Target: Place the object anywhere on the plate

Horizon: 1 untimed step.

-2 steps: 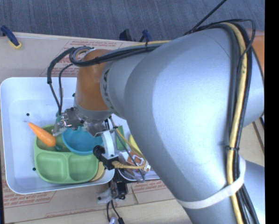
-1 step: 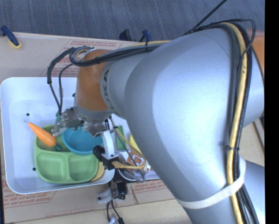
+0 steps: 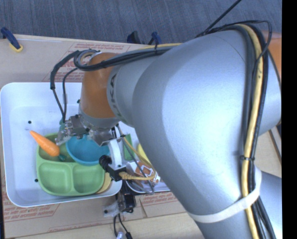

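Observation:
A green divided plate (image 3: 71,178) lies in the left white bin (image 3: 11,133), toward its near right corner. An orange carrot (image 3: 45,143) rests tilted across the plate's far left rim, its tip sticking out to the left. A blue bowl (image 3: 86,151) sits on the plate's far right part. My gripper (image 3: 72,128) hangs just above the bowl's far edge and right of the carrot, with the wrist and orange band (image 3: 96,91) covering it from above.
The large grey arm (image 3: 198,123) covers the right bin and most of the view's right half. Black cables (image 3: 58,83) loop off the wrist. A yellow-edged item (image 3: 138,156) peeks out under the arm beside the plate. Blue clamps (image 3: 11,39) hold the bench's far edge.

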Motion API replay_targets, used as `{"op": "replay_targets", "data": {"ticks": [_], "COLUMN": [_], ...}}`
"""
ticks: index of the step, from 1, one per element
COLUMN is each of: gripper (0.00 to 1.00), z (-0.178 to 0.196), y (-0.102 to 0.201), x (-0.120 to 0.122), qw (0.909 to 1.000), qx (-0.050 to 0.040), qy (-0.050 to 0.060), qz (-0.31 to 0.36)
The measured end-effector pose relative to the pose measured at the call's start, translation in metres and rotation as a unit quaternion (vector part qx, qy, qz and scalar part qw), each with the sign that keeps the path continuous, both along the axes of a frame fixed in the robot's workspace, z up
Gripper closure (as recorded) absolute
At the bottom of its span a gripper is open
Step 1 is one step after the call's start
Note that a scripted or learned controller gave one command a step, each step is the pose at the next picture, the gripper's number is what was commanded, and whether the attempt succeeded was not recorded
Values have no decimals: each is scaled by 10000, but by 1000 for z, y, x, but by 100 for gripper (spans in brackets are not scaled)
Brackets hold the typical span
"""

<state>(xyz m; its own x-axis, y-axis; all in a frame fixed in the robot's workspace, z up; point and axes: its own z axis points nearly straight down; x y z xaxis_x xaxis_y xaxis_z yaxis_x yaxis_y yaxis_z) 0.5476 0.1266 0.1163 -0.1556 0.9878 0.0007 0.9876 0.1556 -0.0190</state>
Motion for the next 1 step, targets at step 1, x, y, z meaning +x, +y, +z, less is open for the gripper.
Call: {"op": "replay_targets", "data": {"ticks": [1], "gripper": [0], "z": [0], "y": [0], "x": [0], "qw": [10000], "qx": [0], "qy": [0], "qz": [0]}}
